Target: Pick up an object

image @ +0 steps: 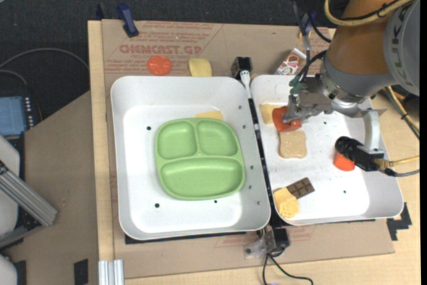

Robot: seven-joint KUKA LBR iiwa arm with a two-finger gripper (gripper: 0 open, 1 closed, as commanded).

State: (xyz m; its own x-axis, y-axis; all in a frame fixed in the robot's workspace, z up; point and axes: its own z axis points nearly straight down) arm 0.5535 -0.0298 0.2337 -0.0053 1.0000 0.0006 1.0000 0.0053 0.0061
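Observation:
My gripper (294,114) hangs low over the back left part of the right bin (373,200). It is directly above a red piece (281,121), which lies partly under it. A pale yellow slab (268,112) lies just left of the red piece. A tan toast slice (292,145) rests just in front of the gripper. Further forward lie a brown chocolate bar (301,187) and a yellow round cracker (287,204). An orange piece (343,163) sits to the right.
The left bin (133,197) holds a green divided plate (199,158) with a pale yellow piece (209,115) behind it. On the cardboard behind the bins lie an orange disc (159,65), a yellow block (199,67) and a small packet (289,64).

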